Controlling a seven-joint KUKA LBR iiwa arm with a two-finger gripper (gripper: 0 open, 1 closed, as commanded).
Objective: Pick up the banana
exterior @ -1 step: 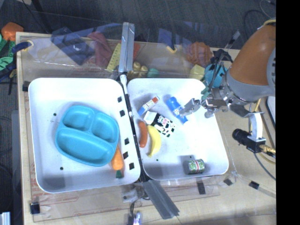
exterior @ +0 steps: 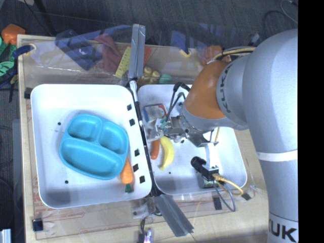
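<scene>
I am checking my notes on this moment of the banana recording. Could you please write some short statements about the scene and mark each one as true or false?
1. The banana lies in the right bin. True.
2. The blue divided plate is in the right bin. False: it is in the left bin.
3. The tool is above the right bin, close to the banana. True.
4. The carrot lies on the blue divided plate. False: it lies beside the plate, on the floor of the left bin.
5. A small orange-red item lies just left of the banana. True.
</scene>
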